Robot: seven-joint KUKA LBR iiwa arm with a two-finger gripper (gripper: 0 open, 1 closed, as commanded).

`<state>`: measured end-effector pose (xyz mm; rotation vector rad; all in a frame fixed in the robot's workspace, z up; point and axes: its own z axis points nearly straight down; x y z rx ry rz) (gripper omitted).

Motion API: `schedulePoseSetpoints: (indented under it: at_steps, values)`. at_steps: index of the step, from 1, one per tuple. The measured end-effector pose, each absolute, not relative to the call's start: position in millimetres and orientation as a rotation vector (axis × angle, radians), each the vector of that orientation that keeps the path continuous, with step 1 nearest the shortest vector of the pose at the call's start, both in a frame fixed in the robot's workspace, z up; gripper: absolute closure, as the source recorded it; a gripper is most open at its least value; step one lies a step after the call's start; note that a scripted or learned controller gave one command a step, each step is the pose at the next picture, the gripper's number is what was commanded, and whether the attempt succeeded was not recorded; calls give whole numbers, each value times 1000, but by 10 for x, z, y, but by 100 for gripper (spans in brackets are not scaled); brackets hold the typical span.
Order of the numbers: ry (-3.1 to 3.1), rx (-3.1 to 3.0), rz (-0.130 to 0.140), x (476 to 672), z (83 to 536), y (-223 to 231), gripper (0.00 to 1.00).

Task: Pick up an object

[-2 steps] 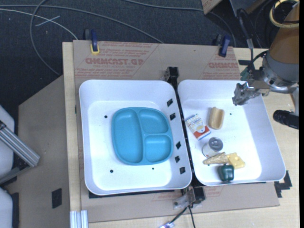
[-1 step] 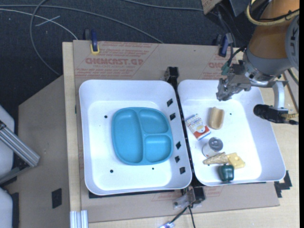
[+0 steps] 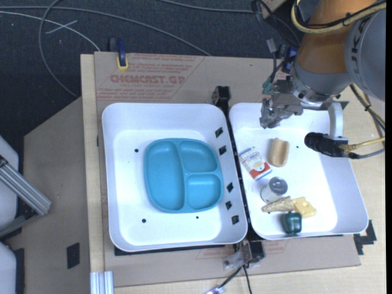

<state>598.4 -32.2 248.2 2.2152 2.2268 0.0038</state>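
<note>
The right bin (image 3: pixel 346 182) holds several small items: a tan cylinder (image 3: pixel 278 152), a red-and-white carton (image 3: pixel 254 163), a small grey round piece (image 3: pixel 277 184), a yellow block (image 3: pixel 304 207) with a thin tan strip (image 3: pixel 275 205) beside it, and a dark green piece (image 3: pixel 291 223). My gripper (image 3: pixel 271 120) hangs over the far left part of this bin, above and behind the tan cylinder. Nothing shows between its fingertips. The left bin (image 3: pixel 122 164) carries a blue divided plate (image 3: pixel 183 174).
A black cylindrical part (image 3: pixel 324 144) with a yellow cable juts over the right bin's far right side. Black clips (image 3: pixel 224 152) line the seam between the bins. A cardboard sheet (image 3: pixel 153 75) lies under both bins, with loose cables on the dark floor behind.
</note>
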Motion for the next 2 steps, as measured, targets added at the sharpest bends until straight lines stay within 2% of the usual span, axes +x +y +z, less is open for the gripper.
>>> schedulePoseSetpoints:
  at_steps: [1, 2]
  values:
    - [2226, 2215, 3, 6180, 2463, 195, 100]
    - [2227, 2216, 2, 6297, 2332, 672, 100]
